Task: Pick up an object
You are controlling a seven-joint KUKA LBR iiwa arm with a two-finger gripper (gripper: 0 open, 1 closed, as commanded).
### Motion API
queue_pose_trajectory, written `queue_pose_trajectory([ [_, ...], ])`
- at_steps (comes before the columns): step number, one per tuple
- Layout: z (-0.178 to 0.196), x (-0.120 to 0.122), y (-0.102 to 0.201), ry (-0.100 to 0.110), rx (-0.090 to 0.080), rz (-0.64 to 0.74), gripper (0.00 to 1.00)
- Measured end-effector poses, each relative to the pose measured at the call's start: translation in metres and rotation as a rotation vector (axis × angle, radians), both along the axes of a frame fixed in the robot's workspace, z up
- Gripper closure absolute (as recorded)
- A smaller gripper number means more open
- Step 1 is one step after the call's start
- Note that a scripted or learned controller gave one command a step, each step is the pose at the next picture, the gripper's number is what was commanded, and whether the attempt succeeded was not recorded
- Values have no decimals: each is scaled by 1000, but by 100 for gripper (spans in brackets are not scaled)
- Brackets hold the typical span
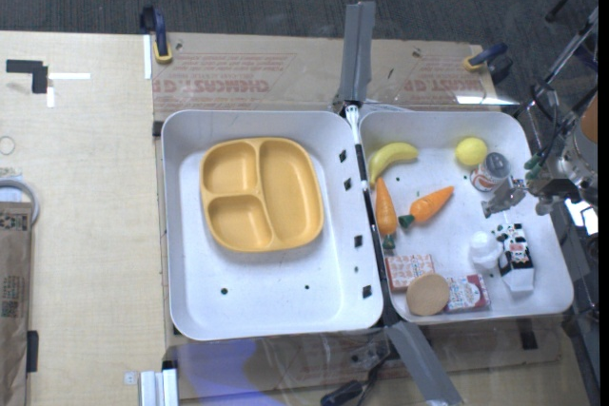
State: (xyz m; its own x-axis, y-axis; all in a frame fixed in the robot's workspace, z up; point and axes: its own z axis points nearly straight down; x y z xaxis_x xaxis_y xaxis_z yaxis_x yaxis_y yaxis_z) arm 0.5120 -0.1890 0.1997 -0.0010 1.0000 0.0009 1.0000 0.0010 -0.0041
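The right bin [542, 299] holds a banana [392, 157], a lemon [470, 152], two carrots [433, 203] [385, 207], a small can [492, 170], a white cup [483, 249], a black-and-white carton [517, 257], a round brown cookie [427, 294] and two flat packets [409, 268] [467, 293]. My gripper [504, 198] reaches in over the bin's right rim. It sits just below and to the right of the can and above the carton. I see nothing held in it.
The left bin [190, 299] carries a yellow divided plate [262, 195]. A grey divider bar [358, 52] rises between the bins at the back. Clamps sit at the cardboard's far corners [157, 38] [487, 59]. The arm's body [571, 176] crowds the right edge.
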Motion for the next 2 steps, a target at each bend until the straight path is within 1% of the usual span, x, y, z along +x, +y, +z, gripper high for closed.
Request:
queue_pose_trajectory([
  [1,-30,60,-8,-2,-1,87,0],
  [2,-91,68,57,-27,-6,113,0],
])
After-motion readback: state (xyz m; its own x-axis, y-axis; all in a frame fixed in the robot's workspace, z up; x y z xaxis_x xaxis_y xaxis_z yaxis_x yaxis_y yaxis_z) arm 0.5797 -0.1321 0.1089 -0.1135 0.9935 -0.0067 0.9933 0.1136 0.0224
